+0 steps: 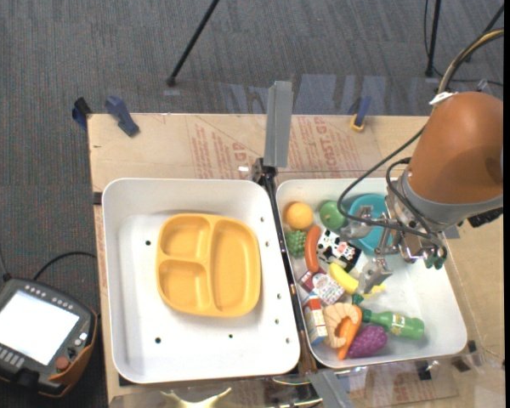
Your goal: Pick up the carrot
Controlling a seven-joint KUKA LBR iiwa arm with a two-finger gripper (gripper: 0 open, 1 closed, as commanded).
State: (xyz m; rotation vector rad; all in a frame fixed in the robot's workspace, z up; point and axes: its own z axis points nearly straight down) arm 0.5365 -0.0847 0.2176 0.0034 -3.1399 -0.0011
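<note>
The gripper hangs over the right bin, just above a yellow banana; whether its jaws are apart or together cannot be told from this slant. The carrot lies at about seven o'clock from the gripper, near the bin's front edge, touching a purple bunch of grapes. A green bottle rests at five o'clock. An orange sits at ten o'clock. The left bin holds a yellow divided plate.

a brown bench bears two white bins side by side.
</note>
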